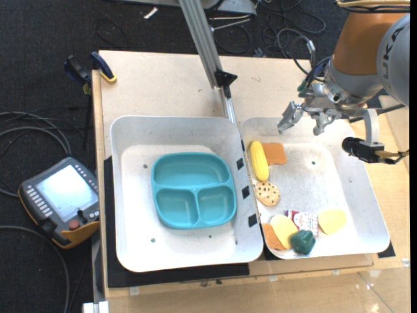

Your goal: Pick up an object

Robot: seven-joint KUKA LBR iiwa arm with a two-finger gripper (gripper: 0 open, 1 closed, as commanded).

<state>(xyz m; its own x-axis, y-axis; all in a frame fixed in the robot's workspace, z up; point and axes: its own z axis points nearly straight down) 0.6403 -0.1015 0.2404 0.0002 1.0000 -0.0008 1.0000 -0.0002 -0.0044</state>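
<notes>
Nearest the camera, well below the open, empty gripper [305, 117], a green toy [302, 242] looks light and smooth, probably best pinched across its rounded middle.

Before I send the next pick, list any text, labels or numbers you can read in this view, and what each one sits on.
"UK": grey letters on the arm's housing at the right edge, cut off by the frame.
Small red-and-white packet in the right bin: it has print, too small to read.
Teach pendant left of the bench: screen washed out, nothing legible.
Nothing else carries readable text.
</notes>
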